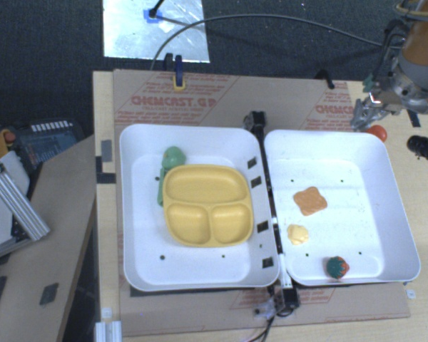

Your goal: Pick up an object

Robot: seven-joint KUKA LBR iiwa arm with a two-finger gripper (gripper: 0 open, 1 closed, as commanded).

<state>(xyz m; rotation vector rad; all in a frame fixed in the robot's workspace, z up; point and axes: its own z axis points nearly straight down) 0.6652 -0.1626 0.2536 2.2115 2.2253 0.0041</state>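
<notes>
Green-and-red ball (336, 266) at right bin's (396, 191) near edge; gripper (365, 114), apparently holding an orange-red object (376, 131) above the far corner, should lift straight and slowly.

Blue-and-yellow clamp (177, 72) grips the cardboard sheet (200, 98).

The grey arm (414, 48) reaches in from the right, wrist angled down-left

yellow tray (206, 215) | orange piece (310, 201) | green ball (336, 266) | 2 white bins (139, 191)
</notes>
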